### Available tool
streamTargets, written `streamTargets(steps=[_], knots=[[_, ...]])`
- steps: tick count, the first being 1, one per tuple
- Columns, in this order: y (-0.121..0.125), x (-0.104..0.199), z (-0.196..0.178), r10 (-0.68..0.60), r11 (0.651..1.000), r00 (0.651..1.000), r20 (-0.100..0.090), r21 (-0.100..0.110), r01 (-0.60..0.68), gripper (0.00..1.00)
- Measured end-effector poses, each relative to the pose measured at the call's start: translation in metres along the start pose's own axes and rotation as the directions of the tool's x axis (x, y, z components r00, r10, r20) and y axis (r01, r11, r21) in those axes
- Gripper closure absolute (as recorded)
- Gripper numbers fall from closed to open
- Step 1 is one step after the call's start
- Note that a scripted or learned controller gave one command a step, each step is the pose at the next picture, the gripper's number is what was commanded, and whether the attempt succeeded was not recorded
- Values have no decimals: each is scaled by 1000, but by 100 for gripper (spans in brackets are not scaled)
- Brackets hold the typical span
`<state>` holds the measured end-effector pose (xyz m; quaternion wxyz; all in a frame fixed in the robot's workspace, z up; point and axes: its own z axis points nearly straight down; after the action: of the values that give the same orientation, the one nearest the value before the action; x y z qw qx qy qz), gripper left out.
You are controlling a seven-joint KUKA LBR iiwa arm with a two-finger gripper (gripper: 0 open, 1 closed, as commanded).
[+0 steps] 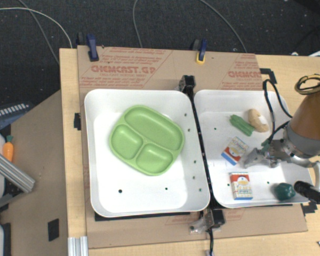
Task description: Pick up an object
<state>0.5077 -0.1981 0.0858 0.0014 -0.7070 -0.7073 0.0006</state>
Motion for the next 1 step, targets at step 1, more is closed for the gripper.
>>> streamTargets(steps=[1], knots=[[1,0,-13,0,1000,1000,1,-4,0,100]])
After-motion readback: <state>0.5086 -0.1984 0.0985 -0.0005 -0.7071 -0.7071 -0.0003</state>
